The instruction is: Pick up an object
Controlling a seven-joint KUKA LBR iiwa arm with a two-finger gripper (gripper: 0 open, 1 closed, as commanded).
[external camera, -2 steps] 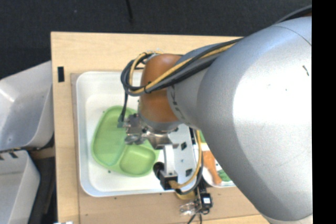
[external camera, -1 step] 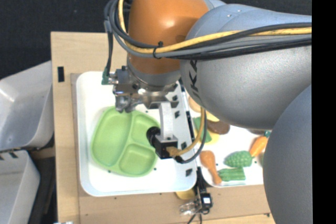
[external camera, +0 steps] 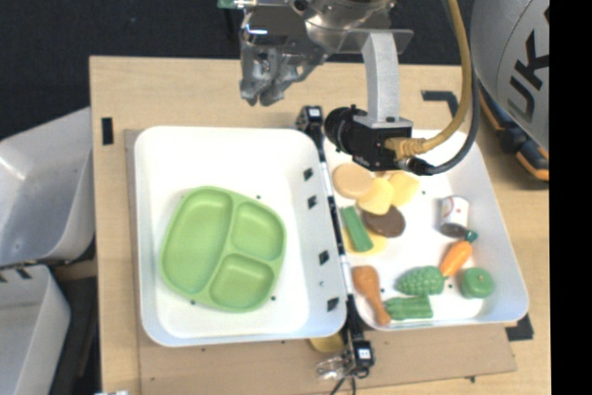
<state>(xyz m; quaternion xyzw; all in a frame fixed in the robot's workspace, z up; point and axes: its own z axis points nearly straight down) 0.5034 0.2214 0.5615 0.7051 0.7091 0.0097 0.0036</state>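
Left bin [external camera: 148, 199] holds green divided plate [external camera: 224, 247]. Right bin [external camera: 495, 227] holds toy food: carrot [external camera: 453, 258], broccoli [external camera: 419, 280], cookies [external camera: 370, 190]. Gripper [external camera: 268, 83] above bench; its state can't be told.

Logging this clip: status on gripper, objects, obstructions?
Gripper above bench behind left bin, nothing visibly held. Toy foods lying in right bin. Green tray in left bin.

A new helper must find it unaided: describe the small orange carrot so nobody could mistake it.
Start at the right white bin, the one crowded with toy food. Go to its right side, near the front. The carrot lies just above the round green piece; it is short, bright orange and green-tipped, unlike the longer, duller orange piece further left.
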